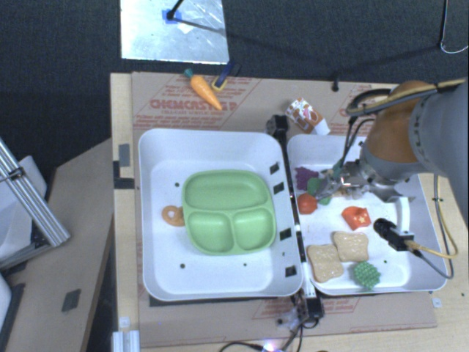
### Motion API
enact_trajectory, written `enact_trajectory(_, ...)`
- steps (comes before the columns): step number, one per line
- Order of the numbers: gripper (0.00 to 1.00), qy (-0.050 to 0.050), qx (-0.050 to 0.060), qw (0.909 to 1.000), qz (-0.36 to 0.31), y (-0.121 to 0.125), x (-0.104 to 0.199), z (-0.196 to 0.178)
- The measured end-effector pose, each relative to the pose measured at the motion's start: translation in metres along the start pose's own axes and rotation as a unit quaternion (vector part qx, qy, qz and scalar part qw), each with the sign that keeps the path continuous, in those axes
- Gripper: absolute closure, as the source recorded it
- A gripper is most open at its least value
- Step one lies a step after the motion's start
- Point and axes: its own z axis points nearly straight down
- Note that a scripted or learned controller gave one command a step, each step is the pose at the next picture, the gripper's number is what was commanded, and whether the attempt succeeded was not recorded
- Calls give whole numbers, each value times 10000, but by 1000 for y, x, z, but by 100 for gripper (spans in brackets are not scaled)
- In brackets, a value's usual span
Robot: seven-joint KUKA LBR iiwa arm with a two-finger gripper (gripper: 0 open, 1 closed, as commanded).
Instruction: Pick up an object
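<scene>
**Tool low in the right bin, among the toy food**

In the right bin: a red tomato-like piece near the left wall, with a small green piece just above it and a purple item further up. To the right, a red strawberry-like piece. Below that, 2 slices of toy bread: 1 nearer the centre, 1 lower left, touching or nearly so. At the bottom, a green knobbly ball just beside the bread.

Tool down over the green piece and close to the tomato-like piece; too blurred and small to tell whether apart, together or clamped on anything. Grey arm with orange band reaching in from the right.

In the left bin: a green 3-compartment tray in the middle, and a small orange ring touching its left edge.

On the tabletop behind the bins: a toy carrot and a small red and white packet just above the right bin.
</scene>
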Motion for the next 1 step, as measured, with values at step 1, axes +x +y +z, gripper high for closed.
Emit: enact_trajectory(1, 100, 17, -14, 10000, -8, 1, 2, -11)
